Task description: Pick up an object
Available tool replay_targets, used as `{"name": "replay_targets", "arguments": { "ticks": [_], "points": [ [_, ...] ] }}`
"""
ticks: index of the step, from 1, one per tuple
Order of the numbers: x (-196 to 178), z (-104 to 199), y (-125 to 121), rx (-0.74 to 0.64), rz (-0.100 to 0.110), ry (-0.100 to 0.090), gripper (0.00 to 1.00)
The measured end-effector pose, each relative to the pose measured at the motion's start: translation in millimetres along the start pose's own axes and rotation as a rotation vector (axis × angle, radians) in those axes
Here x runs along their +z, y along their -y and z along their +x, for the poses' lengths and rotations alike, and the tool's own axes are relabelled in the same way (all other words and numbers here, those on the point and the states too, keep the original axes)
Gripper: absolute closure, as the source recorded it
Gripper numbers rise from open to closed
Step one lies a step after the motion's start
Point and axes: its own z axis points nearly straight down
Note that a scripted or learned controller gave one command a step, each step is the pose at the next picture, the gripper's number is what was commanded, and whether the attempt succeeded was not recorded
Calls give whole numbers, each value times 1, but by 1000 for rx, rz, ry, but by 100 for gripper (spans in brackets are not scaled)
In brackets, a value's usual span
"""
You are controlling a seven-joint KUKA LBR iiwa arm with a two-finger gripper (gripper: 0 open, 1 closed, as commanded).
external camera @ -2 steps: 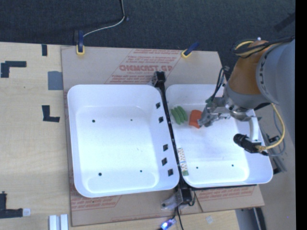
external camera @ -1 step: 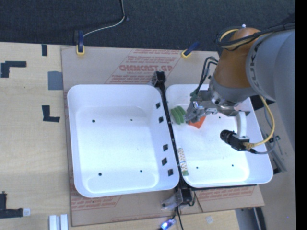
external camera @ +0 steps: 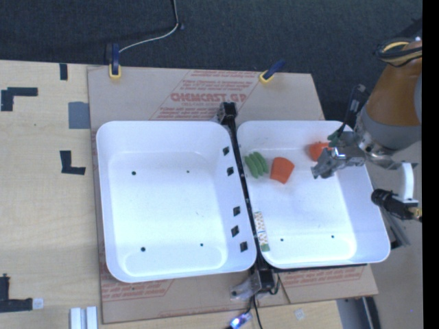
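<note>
Where the right bin (external camera: 309, 242) sits, green (external camera: 256, 164) and orange pieces (external camera: 282, 170) lie inside.

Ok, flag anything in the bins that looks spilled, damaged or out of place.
Nothing stands out. The green object, orange block and a red-orange object sit in the right bin, with the gripper beside the last.
</note>
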Motion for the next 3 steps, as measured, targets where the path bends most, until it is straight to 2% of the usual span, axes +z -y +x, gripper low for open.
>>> {"name": "replay_targets", "arguments": {
  "ticks": [1,2,3],
  "points": [
    [13,100,-34,-17,3,-7,100],
    [6,149,-31,-14,3,-6,100],
    [-11,180,-34,-11,2,-5,100]
  ]
}}
